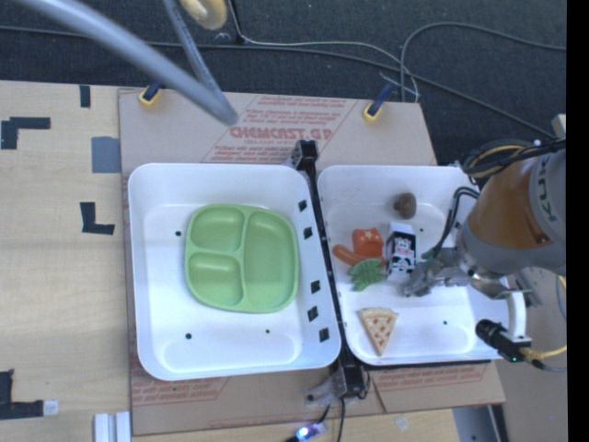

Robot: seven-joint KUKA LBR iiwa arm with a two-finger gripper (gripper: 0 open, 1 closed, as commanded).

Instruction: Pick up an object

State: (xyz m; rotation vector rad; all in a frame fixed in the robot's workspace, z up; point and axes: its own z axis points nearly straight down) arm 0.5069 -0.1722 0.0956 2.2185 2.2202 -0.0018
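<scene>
Though near tool (420,284), pizza slice (377,326) tip frontward.

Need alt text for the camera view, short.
The gripper is low in the right bin, beside a small black-and-white carton, with toy foods and a pizza slice nearby. The left bin holds a green divided plate.

Too small to tell: state of the tool (416,284), print on the black-and-white box (400,250) (label blurred). Arm (515,219) cut off at right edge.
</scene>
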